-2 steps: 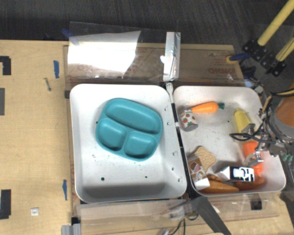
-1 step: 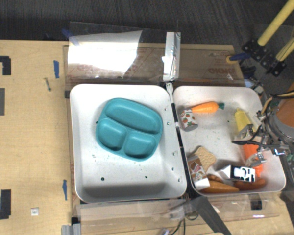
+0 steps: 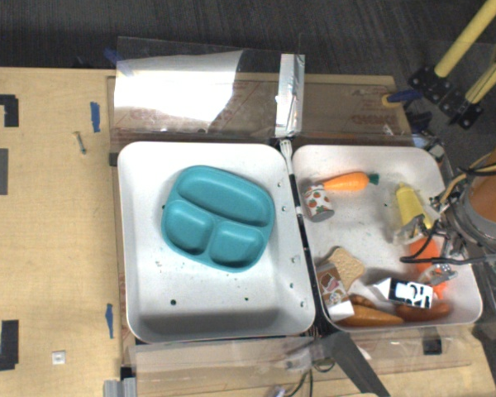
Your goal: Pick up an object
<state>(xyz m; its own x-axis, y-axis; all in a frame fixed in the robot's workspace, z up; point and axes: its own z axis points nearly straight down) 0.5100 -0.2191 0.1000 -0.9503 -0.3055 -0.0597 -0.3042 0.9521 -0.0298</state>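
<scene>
The right bin (image 3: 360,215) holds several toy foods. An orange carrot (image 3: 347,182) lies at the back, with a small patterned cup (image 3: 318,203) to its left. A yellow piece (image 3: 408,206) stands near the right wall. A slice of toast (image 3: 345,265), a small carton (image 3: 334,289), a black-and-white block (image 3: 410,292) and a brown sausage (image 3: 380,314) lie along the front. My gripper (image 3: 434,255) hangs low at the bin's right side, over an orange piece (image 3: 418,245) just below the yellow one. Cables and the wrist hide what lies under it.
A teal divided plate (image 3: 217,217) lies in the left bin (image 3: 149,288). The arm's orange band (image 3: 489,198) sits over the right bin's right wall. Yellow poles (image 3: 471,27) stand at the back right. A clear plastic sheet (image 3: 182,93) lies behind the bins.
</scene>
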